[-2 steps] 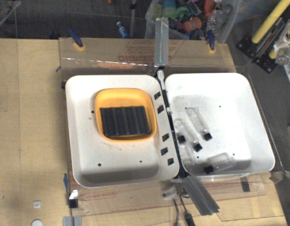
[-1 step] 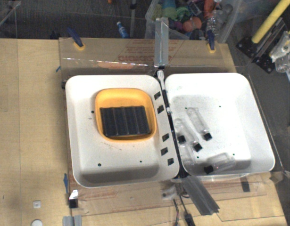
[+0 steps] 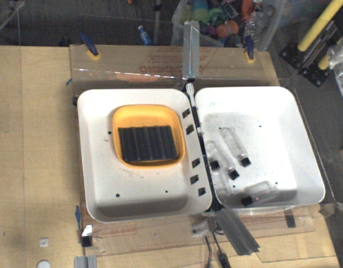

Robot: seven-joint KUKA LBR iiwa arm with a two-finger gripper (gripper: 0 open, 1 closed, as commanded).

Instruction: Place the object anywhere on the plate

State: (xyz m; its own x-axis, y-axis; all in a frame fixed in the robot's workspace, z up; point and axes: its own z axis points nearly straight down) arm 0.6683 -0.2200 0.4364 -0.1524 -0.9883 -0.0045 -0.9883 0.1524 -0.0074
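1. Grey metal strip (image 3: 238,238), at the near edge of the table (image 3: 32,149), angled out from under the seam between the two bins. Dark cables (image 3: 213,253) lie just beside it.
2. Small blue-and-white fitting (image 3: 84,234), near the front left corner of the left bin.
3. Left bin (image 3: 93,172), white, shallow, rounded corners. It bears the plate.
4. Plate (image 3: 146,113), orange-yellow, rounded square, lying in the rear middle of the left bin.
5. Object (image 3: 147,143), dark, flat, rectangular, with parallel ridges running front to back. It lies on the plate, towards its near side, within the rim.
6. Row of black tabs (image 3: 193,147), along the seam where the bins touch.
7. Right bin (image 3: 296,149), white, touching the left bin. It holds several clear plastic pieces (image 3: 232,141) with black ends, grouped in its left and front parts; one clear piece (image 3: 263,190) lies near the front wall.
8. Upright metal post (image 3: 191,49), behind the seam.
9. Two blue clamps (image 3: 92,49), at the rear edge of the table.
10. Clear tub of coloured toys (image 3: 227,4), beyond the table.
11. Hand: whether apart or together cannot be told.
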